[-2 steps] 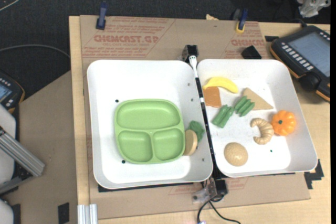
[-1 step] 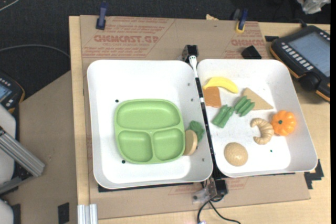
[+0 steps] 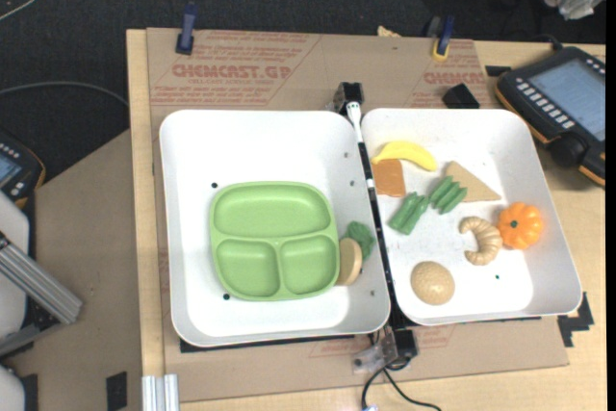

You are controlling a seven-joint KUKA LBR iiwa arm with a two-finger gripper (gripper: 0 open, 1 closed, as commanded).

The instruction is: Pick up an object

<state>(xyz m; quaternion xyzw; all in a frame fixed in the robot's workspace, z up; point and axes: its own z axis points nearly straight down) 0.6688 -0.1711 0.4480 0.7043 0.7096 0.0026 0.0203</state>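
In the left bin (image 3: 183,207) lies a green divided plate (image 3: 269,241). At its right edge lie a small green piece (image 3: 361,234) and a tan round slice (image 3: 348,260). In the right bin (image 3: 510,149), a yellow banana (image 3: 404,153) touches an orange-brown block (image 3: 389,176). Then come two green bean bundles (image 3: 408,212), a tan wedge (image 3: 472,183), a round bread roll (image 3: 432,283) near the front, a croissant (image 3: 480,239) and, just beside it, an orange pumpkin (image 3: 520,225). If the pincer is open or closed, I cannot tell.
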